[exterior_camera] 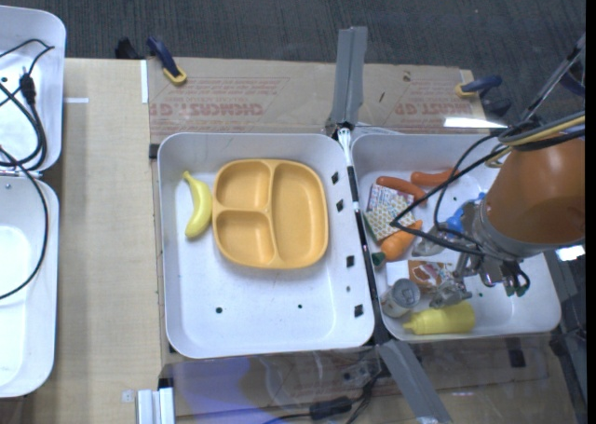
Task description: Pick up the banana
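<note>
The yellow banana (197, 208) lies in the left bin (182, 320), near its left wall, just left of a yellow divided plate (272, 212). It curves with its tip toward the back. My gripper (484, 273) hangs over the right bin (540, 320), under the orange band of the arm (545, 194). It is far to the right of the banana, with the plate and the bins' divider in between. Nothing can be seen held in it.
The right bin holds several cluttered things: an orange carrot-like piece (399, 243), a patterned packet (386, 208), a small can (402, 296) and a yellow object (442, 321) by the front wall. Cables trail from the arm. A grey post (349, 77) stands behind the bins.
</note>
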Action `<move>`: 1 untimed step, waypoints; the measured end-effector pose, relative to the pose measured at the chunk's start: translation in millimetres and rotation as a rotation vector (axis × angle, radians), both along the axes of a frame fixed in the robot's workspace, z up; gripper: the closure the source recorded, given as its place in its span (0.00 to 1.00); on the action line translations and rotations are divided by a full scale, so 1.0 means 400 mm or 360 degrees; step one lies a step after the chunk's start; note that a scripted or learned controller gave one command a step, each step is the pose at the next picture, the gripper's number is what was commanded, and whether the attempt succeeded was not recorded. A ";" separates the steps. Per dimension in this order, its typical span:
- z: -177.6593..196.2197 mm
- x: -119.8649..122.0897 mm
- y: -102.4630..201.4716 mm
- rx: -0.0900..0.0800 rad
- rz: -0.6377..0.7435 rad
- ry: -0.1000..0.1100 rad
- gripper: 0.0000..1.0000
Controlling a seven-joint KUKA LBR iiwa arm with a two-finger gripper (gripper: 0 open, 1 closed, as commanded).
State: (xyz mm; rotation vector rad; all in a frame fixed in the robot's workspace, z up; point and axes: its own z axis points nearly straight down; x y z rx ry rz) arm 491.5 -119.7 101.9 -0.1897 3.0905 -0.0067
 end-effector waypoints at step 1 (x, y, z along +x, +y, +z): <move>-0.003 0.003 -0.110 -0.0010 0.0063 0.0010 0.00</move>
